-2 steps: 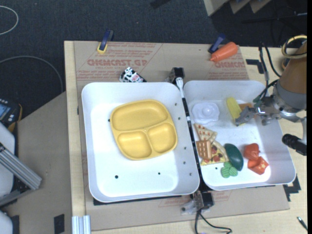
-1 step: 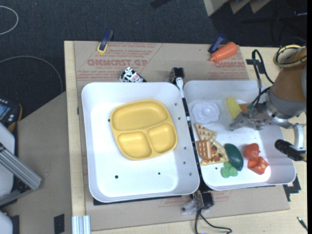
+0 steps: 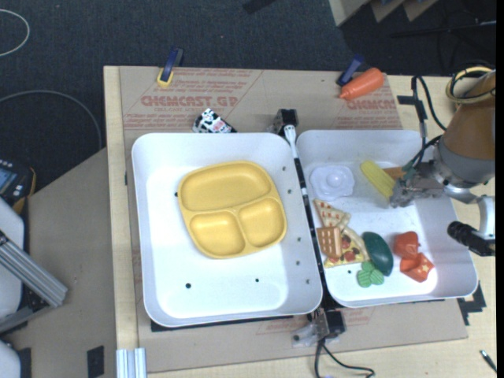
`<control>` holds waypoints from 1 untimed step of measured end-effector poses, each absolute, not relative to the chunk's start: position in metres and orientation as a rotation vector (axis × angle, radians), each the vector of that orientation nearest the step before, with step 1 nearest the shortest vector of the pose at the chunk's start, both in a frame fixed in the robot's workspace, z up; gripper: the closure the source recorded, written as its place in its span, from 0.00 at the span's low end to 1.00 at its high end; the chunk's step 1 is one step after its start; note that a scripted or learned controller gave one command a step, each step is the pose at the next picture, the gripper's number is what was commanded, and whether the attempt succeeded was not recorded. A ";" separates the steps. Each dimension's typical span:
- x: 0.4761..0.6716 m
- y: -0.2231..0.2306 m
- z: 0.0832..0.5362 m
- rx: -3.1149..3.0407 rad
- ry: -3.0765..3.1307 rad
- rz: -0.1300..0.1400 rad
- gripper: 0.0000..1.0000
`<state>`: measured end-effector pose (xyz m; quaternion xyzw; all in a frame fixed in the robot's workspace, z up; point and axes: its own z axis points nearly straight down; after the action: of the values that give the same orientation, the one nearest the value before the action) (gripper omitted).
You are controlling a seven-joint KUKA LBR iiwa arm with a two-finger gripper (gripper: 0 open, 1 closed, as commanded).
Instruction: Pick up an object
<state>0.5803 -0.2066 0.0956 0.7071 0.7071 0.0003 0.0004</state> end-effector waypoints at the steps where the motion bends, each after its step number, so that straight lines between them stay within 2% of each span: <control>1: 0.588 -0.213 0.143 2.217 2.217 0.003 1.00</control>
<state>0.5877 -0.2132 0.1431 0.7071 0.7071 0.0010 0.0030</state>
